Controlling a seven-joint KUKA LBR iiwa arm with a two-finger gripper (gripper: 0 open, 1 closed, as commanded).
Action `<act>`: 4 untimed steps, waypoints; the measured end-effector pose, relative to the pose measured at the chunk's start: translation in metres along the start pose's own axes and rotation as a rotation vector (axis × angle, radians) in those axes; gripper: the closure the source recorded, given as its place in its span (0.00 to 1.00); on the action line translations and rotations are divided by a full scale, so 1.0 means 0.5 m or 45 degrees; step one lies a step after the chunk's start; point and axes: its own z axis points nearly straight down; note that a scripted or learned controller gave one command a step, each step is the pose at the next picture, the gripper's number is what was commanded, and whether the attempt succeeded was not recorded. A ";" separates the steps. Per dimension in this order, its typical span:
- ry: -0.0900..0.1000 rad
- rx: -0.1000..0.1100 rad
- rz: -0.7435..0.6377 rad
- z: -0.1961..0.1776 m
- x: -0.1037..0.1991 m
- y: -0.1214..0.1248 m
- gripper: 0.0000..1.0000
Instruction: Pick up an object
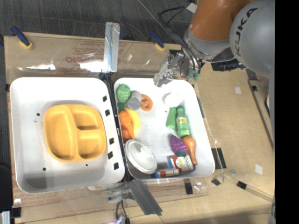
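White plastic makes up both bins on the tabletop point(233, 125). The left bin point(28, 92) holds a yellow divided tray point(74, 130), lying flat near its middle. The right bin point(198, 111) carries a scatter of small things.

Along the right bin's left side sit a green leafy toy point(123, 93), a grey can point(134, 100) just beside it, and an orange ring point(146, 102) touching the can's right edge. Below them lie an orange piece point(125, 124) and a yellow banana point(134, 119), pressed together. At the near left corner rests a metal pot point(133, 171) with a white lid point(141, 155) over it.

On the right side a green bottle point(178, 119) lies lengthwise, with a bunch of purple grapes point(177, 144) and a carrot point(190, 148) below it — the two touch. A small labelled bottle point(181, 163) and a red-and-blue marker point(167, 173) lie along the near wall.

The grey arm point(252, 27) with its orange band point(215, 10) reaches in from the right, and the tool point(164, 76) hangs over the far rim of the right bin, above its top edge and apart from every object inside. Nothing is seen between its fingers — whether they are spread or closed cannot be told from this angle.
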 end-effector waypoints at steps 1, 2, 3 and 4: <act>0.010 0.003 0.357 -0.079 -0.015 -0.112 1.00; 0.005 0.003 0.348 -0.101 -0.017 -0.108 1.00; 0.029 0.006 0.374 0.158 0.038 -0.114 1.00; 0.016 0.005 0.811 0.073 0.134 -0.125 1.00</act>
